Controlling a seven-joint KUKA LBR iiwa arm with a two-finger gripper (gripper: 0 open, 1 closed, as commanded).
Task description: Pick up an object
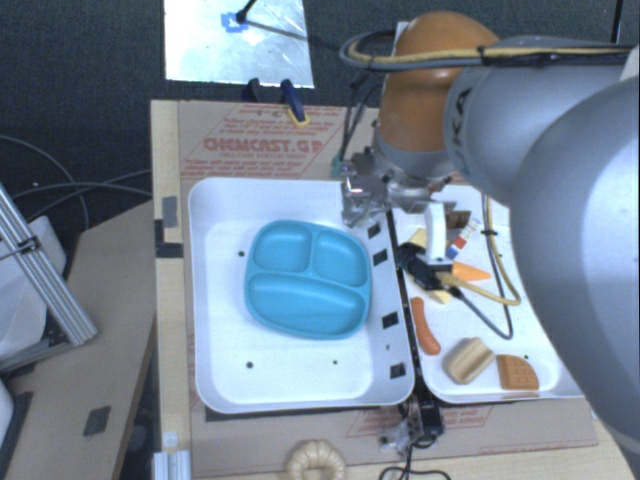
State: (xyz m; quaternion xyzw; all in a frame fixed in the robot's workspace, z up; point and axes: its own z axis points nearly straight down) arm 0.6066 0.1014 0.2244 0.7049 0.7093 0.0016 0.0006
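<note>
1. I'm looking at a robot lab here: a big grey arm (560,168) reaches in from the right.
2. Printed cardboard (260,143) covers the benchtop.
3. I spot loose cables (90,180) on dark carpet (80,68) and an aluminium rail (45,278) at left.

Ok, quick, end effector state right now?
End effector: cannot be told, open or closed; it hangs near the blue tray.

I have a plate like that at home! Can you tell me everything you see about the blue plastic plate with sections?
The blue plastic plate looks smooth. It is a rounded rectangle with a raised rim and three compartments: two smaller ones at the far side and one long one at the near side. It lies flat, right side up and slightly turned, on the floor of the left white bin, touching none of the bin's walls.
</note>
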